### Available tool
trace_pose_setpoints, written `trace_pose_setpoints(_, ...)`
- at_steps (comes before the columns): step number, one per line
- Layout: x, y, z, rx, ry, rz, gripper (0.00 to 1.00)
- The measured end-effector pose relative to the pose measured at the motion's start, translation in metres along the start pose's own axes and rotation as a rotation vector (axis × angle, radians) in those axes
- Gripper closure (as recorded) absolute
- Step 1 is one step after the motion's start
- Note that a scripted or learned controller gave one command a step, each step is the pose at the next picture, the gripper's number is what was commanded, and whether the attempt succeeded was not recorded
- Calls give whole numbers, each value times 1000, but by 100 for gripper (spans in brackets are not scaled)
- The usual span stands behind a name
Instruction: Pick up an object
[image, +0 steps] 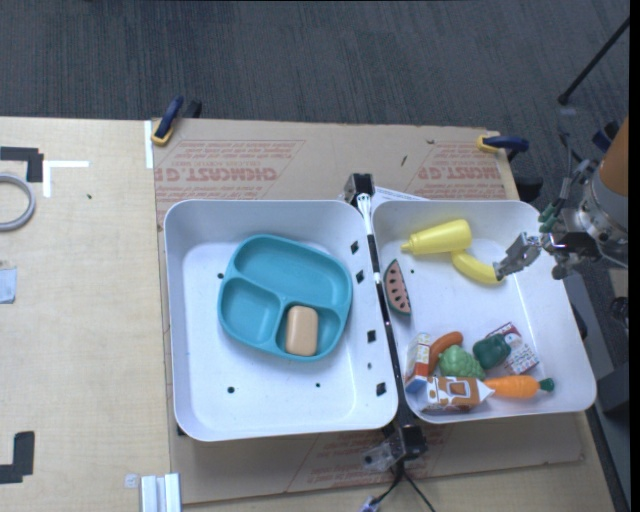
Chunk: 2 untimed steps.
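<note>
My gripper (537, 260) hangs over the right bin's (560, 310) right edge, open, with nothing between its fingers. One finger (514, 255) ends just right of a yellow banana (476, 268). A yellow bottle (438, 237) lies next to the banana at the back of the bin. A watermelon slice (397, 287) rests by the left wall. At the front lie an orange carrot (518, 386), a green broccoli (460, 362), a dark green pepper (491, 350), a red sausage (446, 343) and a small carton (455, 393).
The left bin (200, 380) holds a teal divided plate (262, 280) with a tan bread piece (301, 330) in one compartment. Clips (360, 187) join the bins along the middle. Cardboard (250, 160) lies under both bins.
</note>
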<state>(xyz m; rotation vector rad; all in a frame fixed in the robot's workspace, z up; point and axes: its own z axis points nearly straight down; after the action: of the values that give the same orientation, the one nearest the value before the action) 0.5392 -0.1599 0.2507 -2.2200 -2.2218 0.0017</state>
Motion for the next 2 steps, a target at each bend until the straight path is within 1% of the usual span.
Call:
trace_pose_setpoints(1, 39, 48, 140, 1, 0, 207, 0)
trace_pose_setpoints(2, 16, 113, 163, 34, 2, 131, 0)
